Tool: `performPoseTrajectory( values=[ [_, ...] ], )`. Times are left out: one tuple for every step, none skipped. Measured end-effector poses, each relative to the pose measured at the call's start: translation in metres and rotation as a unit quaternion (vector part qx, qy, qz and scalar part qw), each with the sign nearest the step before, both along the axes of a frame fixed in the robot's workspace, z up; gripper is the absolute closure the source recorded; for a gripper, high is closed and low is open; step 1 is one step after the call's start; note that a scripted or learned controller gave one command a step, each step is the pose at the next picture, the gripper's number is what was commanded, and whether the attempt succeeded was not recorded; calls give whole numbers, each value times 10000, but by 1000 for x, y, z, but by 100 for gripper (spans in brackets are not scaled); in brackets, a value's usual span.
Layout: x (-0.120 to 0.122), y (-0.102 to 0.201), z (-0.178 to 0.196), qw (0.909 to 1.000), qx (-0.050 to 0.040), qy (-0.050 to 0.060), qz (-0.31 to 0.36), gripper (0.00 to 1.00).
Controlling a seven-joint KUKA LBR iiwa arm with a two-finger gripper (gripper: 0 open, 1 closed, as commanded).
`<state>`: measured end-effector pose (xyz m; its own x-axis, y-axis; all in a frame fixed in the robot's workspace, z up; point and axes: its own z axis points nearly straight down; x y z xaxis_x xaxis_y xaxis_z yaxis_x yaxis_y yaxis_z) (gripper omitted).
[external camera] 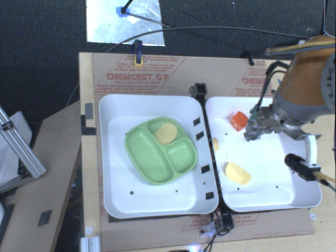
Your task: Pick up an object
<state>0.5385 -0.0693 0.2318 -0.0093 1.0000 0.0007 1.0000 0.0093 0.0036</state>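
Observation:
An orange-red block (239, 120) lies near the back left of the right bin (273, 193). A yellow piece (237, 173) rests on that bin's floor toward the front left. My gripper (252, 133) hangs over the right bin, just right of the orange-red block and a little nearer the front. Nothing shows between its fingers. In the left bin (121, 193) sits a green divided plate (157, 151) with a pale yellow round piece (166, 134) in its back compartment.
A small yellow bit (215, 144) sits at the right bin's left wall by the black divider clips (202, 135). A black cylinder part (298, 165) juts over the right bin's right side. Bare white floor spans the right bin's middle.

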Motion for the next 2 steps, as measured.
performPoseTrajectory(
  values=[
    [18, 44, 7, 10000, 4, -1, 1, 100],
    [39, 90, 13, 10000, 7, -1, 2, 100]
  ],
)
